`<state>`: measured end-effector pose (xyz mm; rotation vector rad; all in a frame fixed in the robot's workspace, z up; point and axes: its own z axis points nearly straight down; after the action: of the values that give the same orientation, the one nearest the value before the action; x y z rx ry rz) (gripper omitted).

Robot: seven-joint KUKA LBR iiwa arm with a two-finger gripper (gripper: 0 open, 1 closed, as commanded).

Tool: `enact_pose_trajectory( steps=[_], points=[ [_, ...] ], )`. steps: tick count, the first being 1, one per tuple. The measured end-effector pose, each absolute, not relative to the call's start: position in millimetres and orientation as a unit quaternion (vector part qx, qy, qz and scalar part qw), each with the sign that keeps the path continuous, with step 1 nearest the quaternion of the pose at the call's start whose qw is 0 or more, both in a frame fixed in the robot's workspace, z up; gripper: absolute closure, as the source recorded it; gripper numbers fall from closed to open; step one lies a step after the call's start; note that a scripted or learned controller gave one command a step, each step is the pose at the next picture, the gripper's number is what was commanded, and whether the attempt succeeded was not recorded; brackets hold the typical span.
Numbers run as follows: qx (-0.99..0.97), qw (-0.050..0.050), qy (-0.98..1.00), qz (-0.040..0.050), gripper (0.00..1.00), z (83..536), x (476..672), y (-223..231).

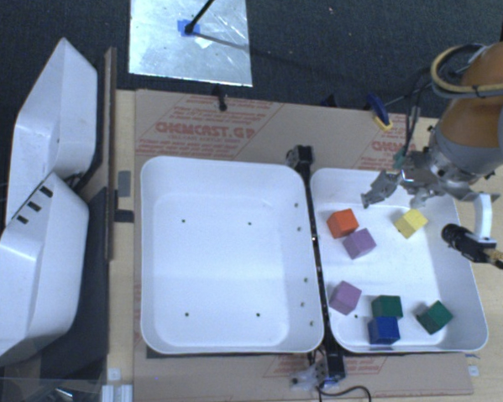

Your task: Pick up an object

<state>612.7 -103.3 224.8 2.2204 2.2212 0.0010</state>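
My gripper (398, 193) hangs over the back of the right bin (459, 329), fingers spread open with nothing between them. A yellow cube (410, 222) lies just below and right of the fingertips. An orange cube (343, 223) sits to the lower left of the gripper, with a light purple cube (359, 242) beside it. Nearer the front lie another purple cube (345, 297), a dark green cube (387, 307), a blue cube (383, 330) and a second green cube (435, 316).
The left bin (223, 257) stands beside the right one, joined by a black divider clamp (302, 155). A shiny metal plate (191, 33) lies behind the bench. White bin lids (45, 202) lean at far left.
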Motion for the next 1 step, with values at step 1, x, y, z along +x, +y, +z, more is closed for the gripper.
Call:
enact_pose_trajectory(
  steps=[1],
  points=[
    [0.706, -0.001, 0.708, -0.0005, 0.0, 185.3, 569.9, -64.5]
  ],
)
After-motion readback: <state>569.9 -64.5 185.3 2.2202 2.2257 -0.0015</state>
